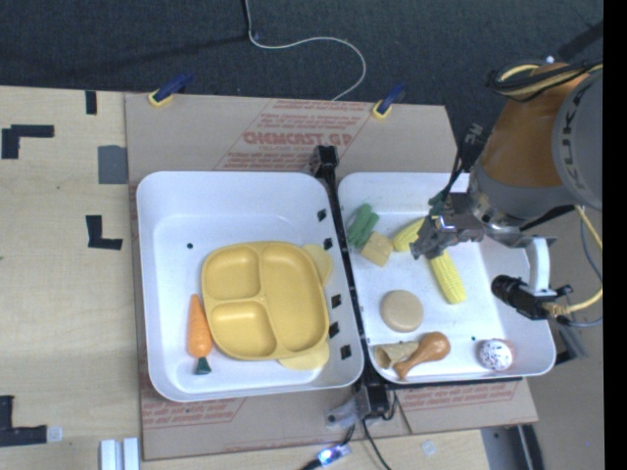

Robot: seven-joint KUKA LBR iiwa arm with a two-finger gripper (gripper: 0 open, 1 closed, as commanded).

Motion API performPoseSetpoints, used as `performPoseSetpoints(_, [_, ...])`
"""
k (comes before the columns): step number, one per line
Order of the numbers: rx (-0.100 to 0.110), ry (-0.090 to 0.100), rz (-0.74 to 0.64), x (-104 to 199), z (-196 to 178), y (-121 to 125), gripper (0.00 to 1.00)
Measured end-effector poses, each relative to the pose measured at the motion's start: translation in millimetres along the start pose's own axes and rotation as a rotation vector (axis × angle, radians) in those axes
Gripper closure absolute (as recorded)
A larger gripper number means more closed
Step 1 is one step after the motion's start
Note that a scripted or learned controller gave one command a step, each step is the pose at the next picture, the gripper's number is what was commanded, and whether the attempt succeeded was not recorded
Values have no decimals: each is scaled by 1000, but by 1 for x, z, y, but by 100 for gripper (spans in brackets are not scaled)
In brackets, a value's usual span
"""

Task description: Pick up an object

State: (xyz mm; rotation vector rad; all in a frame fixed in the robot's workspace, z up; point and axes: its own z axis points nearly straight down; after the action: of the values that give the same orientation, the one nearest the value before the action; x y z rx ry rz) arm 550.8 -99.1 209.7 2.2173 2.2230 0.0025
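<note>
From my station I see the gripper (436, 235) low over the right bin (509, 189), at the far end of the corn cob (449, 277) and just beside a small yellow piece (408, 234); the dark wrist hardware covers its tip, so I cannot tell how it is set or whether it has anything. I judge the corn cob, or that yellow piece, to be the thing it is going for, since both lie right under it in the middle of the bin, with room around them for a grasp. The other candidates sit apart: a green piece (361, 222) and a pale yellow cube (378, 251) against the divider, a tan round disc (402, 310) nearer me, a drumstick (419, 352) and a speckled ball (495, 354) along the near wall. The left bin (157, 262) holds a yellow sectioned tray (263, 297) with a carrot (199, 329) beside it, well away from the arm. Nothing looks lifted yet.
</note>
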Motion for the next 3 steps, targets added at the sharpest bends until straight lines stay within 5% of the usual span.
performPoseSetpoints(1, [2, 0, 1, 1, -15, 0, 100])
performPoseSetpoints(2, [4, 1, -4, 52, -15, 7, 100])
performPoseSetpoints(3, [4, 0, -1, 70, -4, 27, 100])
